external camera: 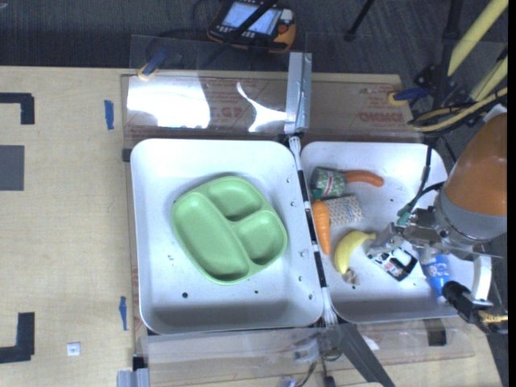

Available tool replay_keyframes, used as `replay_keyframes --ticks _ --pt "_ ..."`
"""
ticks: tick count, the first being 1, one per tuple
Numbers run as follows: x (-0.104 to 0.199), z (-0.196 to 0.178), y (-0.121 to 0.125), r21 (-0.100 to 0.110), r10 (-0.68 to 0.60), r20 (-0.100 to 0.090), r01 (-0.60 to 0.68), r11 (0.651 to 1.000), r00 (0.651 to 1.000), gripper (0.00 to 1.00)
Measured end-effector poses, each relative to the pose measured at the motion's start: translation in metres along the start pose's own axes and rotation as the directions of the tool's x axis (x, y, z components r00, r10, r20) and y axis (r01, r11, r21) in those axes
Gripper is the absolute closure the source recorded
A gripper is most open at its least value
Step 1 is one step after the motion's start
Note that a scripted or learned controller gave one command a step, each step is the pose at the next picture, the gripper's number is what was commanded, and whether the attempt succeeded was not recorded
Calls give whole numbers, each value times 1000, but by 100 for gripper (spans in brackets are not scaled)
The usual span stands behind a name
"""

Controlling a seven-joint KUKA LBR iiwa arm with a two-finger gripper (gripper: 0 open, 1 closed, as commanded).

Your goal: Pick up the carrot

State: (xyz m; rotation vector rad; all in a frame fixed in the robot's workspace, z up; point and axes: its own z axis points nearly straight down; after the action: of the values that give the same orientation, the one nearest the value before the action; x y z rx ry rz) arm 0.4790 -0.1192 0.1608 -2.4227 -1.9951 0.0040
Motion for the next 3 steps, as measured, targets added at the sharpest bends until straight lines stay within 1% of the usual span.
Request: replay_keyframes --ticks 1,2,3 --pt "-32 62 25 -1 45 -5 -45 999 999 0" --pt "8 74 1 -11 -257 4 257 966 966 0" --pt "9 65 2 -13 -256 4 256 967 967 100"
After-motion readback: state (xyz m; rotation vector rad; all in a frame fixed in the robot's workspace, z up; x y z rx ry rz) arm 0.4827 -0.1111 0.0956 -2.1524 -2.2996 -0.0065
